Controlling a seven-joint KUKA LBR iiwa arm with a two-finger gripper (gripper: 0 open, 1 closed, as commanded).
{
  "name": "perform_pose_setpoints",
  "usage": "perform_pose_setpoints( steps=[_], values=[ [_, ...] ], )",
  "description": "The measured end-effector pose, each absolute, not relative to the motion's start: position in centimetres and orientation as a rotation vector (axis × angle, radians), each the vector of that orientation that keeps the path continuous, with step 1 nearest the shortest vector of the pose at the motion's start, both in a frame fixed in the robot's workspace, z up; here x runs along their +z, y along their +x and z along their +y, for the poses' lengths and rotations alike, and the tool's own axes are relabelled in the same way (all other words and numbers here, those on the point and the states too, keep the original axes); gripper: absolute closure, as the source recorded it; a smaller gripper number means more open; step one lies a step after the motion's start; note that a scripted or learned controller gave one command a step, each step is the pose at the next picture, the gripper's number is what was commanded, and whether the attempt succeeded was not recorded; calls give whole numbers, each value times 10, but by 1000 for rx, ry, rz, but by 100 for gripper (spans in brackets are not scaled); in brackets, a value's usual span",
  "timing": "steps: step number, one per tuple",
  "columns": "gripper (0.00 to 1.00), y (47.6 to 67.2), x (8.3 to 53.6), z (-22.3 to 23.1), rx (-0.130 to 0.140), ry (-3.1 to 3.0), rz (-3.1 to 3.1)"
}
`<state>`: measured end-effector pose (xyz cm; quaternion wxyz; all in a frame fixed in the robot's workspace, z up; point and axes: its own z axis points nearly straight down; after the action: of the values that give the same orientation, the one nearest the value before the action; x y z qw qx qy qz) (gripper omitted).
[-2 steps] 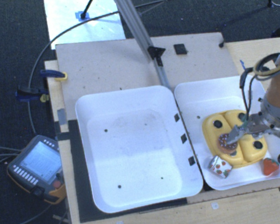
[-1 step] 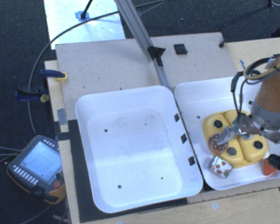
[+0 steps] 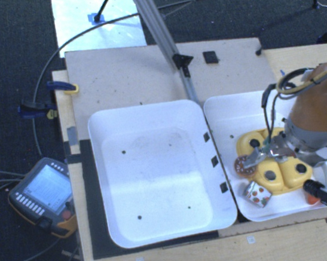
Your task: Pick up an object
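While the gripper is hovering over the yellow plastic toy, jaw state untellable, this stiff, light, slippery piece is inviting an edge grasp.

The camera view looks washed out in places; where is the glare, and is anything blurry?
Camera view: the left bin glares brightest along its front floor; a pale panel beyond the bench is overexposed; the small toys by the pincer look soft, their details hard to read.
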<state>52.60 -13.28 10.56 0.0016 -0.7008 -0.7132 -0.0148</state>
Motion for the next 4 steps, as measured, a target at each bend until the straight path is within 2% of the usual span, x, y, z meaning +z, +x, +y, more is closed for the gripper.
perform_pose_setpoints(
  steps=[1, 2, 3, 4],
  values=[
    [100, 530, 121, -129, -65, -2191, -2242],
    [100, 530, 175, -118, -5, -2217, -2233],
    [100, 531, 220, -118, -4, -2218, -2230],
    [100, 526, 228, -63, -3, -2212, -2231]
  ],
)
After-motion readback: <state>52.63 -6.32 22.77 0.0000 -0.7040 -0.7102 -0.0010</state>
